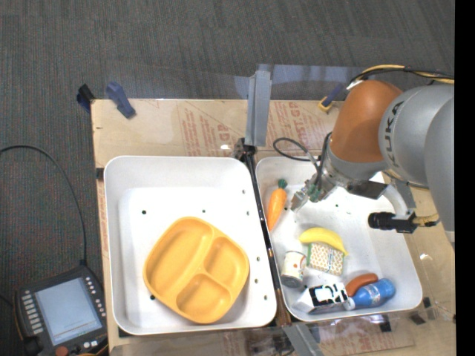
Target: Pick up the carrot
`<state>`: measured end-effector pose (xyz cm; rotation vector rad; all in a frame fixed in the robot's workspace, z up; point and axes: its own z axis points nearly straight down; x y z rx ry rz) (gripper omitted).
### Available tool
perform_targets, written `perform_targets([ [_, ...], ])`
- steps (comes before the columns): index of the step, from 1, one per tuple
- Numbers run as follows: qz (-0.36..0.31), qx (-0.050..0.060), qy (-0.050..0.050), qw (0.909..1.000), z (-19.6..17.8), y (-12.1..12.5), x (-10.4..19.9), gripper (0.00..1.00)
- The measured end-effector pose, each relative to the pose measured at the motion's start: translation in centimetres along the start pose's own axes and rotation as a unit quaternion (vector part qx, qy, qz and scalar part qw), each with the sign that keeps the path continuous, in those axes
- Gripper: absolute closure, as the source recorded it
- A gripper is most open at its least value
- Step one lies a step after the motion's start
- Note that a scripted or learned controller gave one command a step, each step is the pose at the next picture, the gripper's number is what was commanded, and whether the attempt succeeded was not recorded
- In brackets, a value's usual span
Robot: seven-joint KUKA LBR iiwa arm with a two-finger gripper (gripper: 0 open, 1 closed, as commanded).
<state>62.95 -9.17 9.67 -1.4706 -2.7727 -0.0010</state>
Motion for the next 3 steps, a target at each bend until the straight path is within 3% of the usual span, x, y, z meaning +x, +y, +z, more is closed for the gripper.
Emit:
perform_targets([
  [1, 0.000, 0.000, 0.000, 1.0000, 0.0, 0.0, 0.0, 0.00],
  [2, -0.087, 0.003, -0.002, 0.9962, 0.7, 1.2, -0.8, 0.00],
  [3, -0.084, 0.001, -0.002, 0.9964, -0.2, 1.2, -0.8, 1.00],
])
